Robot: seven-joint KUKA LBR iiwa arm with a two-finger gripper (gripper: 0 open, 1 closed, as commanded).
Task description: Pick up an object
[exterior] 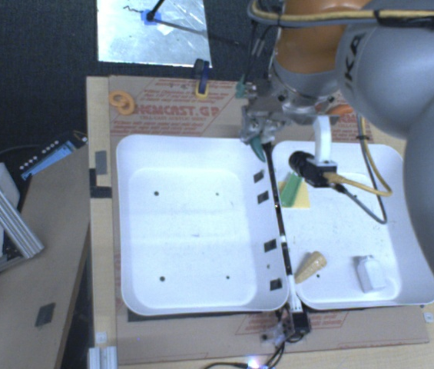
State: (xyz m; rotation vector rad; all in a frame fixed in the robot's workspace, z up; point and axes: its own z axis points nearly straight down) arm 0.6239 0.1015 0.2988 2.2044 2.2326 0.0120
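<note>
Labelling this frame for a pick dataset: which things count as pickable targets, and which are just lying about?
Job:
gripper
green-and-yellow sponge
tan cone-shaped piece
small white block
right bin

Lying about:
left bin
orange ring
blue-and-yellow clamp

Red print on the cardboard sheet (pixel 172 108) is too blurred to read.

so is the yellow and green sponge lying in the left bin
No, the sponge lies in the right bin, near its left wall, close beside the divider between the two bins.
</note>
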